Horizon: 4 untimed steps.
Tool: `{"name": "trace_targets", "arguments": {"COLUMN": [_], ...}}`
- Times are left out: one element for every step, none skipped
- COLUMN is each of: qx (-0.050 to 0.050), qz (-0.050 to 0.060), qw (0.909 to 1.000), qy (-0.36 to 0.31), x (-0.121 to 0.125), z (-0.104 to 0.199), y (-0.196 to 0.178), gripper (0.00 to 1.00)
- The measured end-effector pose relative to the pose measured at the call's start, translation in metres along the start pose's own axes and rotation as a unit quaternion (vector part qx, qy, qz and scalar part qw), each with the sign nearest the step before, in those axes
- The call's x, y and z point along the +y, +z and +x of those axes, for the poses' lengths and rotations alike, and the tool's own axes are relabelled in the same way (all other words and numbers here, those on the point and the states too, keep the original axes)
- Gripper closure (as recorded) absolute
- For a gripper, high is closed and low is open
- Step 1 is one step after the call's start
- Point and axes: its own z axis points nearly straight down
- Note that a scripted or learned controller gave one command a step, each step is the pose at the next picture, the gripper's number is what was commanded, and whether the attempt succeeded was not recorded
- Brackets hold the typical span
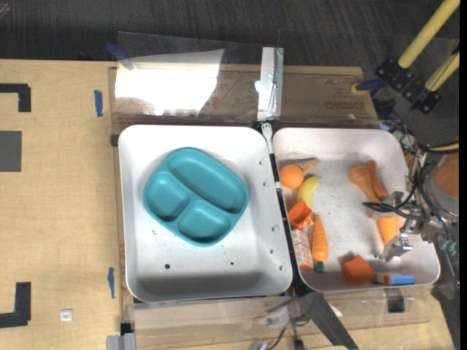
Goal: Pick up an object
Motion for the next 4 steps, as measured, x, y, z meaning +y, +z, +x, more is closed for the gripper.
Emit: {"name": "trace_targets", "arguments": {"qx": [0.008, 0.000, 0.001, 0.008], "qz": [-0.002, 0.000, 0.000, -0.002], "qw": [0.9998, 0.9999, 0.9999, 1.0000], "qy": [0.017, 0.016, 0.016, 0.000], "x": [0.003, 0.003, 0.003, 0.005], "z": [0.006, 0.001, 0.001, -0.003], "y": [0.013, -0.001, 0.000, 0.013], "gripper": [0.00, 1.00, 0.00, 0.00]}}
